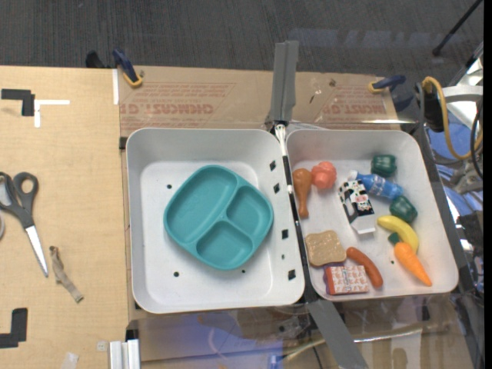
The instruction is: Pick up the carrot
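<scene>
the carrot lies in the right bin, near its right front corner; it is a smooth orange cone, thick end up-left and tip pointing toward the front right wall; a curved yellow banana of glossy plastic sits just beside its thick end, close enough that they may touch; a dark green blocky piece lies just above the banana, and another green piece sits nearer the back wall; between them a blue and white bottle lies on its side; a white carton with black cow patches lies tilted in the middle of the bin; to its left are a tan drumstick and a rounded salmon-pink piece side by side; toward the front lie a flat brown slice of bread, a reddish sausage set on a slant, and a small red printed packet.

the left bin is shallow white plastic with rounded corners; in it rests a teal divided plate with three compartments, turned at an angle.

on the cardboard-covered bench to the left lie grey-handled scissors and a small strip of tape.

the state of the end effector cannot be told.
</scene>
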